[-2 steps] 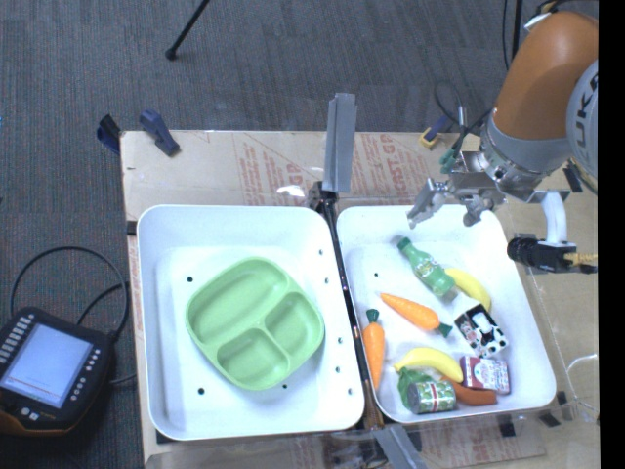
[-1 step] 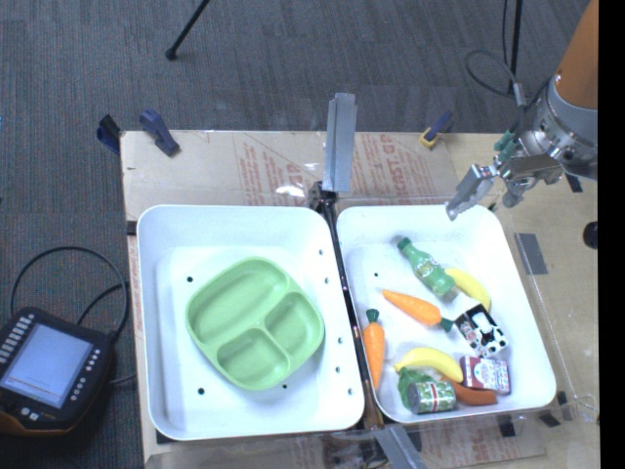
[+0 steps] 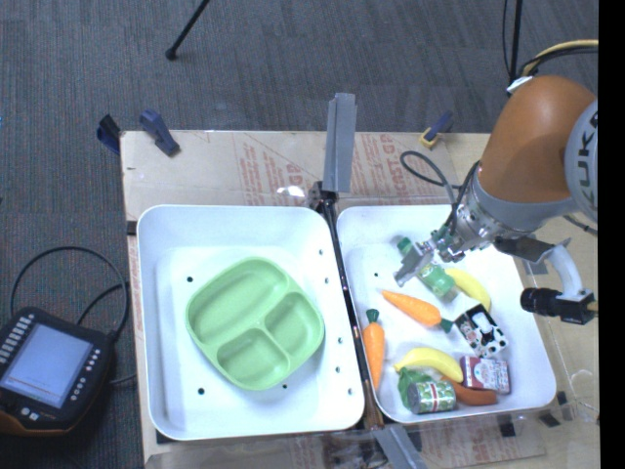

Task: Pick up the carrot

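Two carrots lie in the right bin (image 3: 532, 291). One carrot (image 3: 412, 308) lies slantwise near the bin's middle, its green top pointing right. The other carrot (image 3: 374, 352) lies along the bin's left wall, green top towards the back. My gripper (image 3: 422, 260) hangs over the back middle of the right bin, just above a green bottle (image 3: 437, 280) and a short way behind the slantwise carrot. No carrot is between its fingers.
The right bin also holds two bananas (image 3: 470, 286) (image 3: 433, 362), a black-and-white box (image 3: 480, 329), a red carton (image 3: 486, 372), a green can (image 3: 430, 396) and a red-orange sausage (image 3: 476, 395). In the left bin (image 3: 161, 262) lies a green divided plate (image 3: 256, 322).
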